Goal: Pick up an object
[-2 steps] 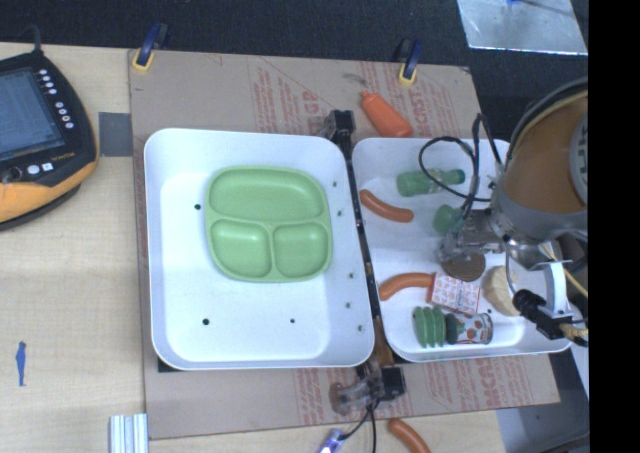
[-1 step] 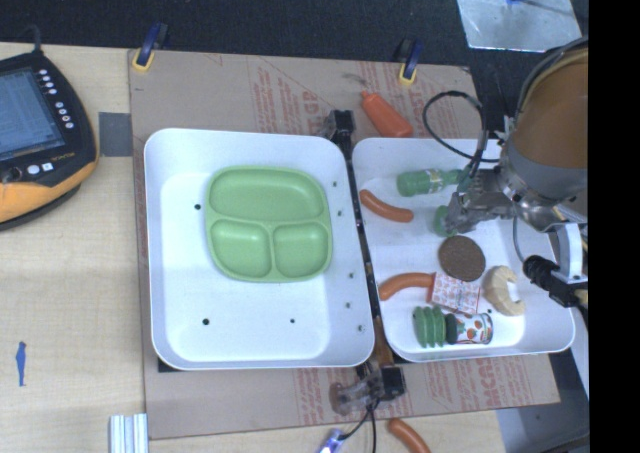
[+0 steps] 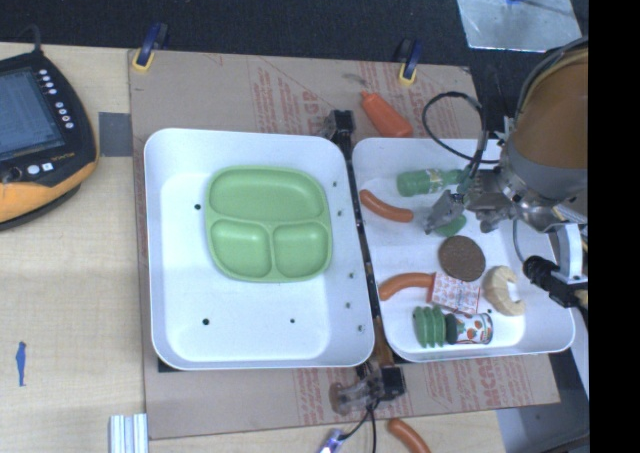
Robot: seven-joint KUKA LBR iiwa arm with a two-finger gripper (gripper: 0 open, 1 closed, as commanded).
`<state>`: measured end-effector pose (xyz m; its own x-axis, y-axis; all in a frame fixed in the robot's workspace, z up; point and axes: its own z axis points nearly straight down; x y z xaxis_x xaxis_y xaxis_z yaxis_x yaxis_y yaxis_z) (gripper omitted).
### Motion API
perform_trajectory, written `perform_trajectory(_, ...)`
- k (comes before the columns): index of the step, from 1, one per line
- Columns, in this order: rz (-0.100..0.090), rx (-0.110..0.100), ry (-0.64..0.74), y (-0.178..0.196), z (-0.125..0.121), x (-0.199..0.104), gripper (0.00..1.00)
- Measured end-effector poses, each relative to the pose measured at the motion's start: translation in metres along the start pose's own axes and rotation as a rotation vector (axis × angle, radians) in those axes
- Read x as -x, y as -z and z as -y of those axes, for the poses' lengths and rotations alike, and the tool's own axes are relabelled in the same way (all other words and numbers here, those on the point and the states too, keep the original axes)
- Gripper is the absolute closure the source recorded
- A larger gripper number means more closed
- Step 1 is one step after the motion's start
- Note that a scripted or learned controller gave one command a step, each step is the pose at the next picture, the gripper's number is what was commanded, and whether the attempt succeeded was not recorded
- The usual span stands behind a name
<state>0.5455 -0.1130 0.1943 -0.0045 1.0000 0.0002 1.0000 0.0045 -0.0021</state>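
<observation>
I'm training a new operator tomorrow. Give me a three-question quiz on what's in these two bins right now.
1. True or false: the green divided plate lies in the right bin.
2. Which item lies nearest below the gripper? A) brown disc B) green bottle C) orange carrot
3. Fill in: the carrot rests ___ the bins, on the cardboard.

Key: 1 false (it lies in the left bin); 2 A; 3 outside.

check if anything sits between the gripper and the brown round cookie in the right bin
Nothing visible does. The gripper hangs just above the brown cookie, with bare bin floor between; the green bottle lies behind it.
</observation>
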Motion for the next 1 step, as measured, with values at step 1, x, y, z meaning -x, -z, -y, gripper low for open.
perform_trajectory(1,0.002,-0.001,0.001,-0.0978,0.0109,0.0259,0.0)
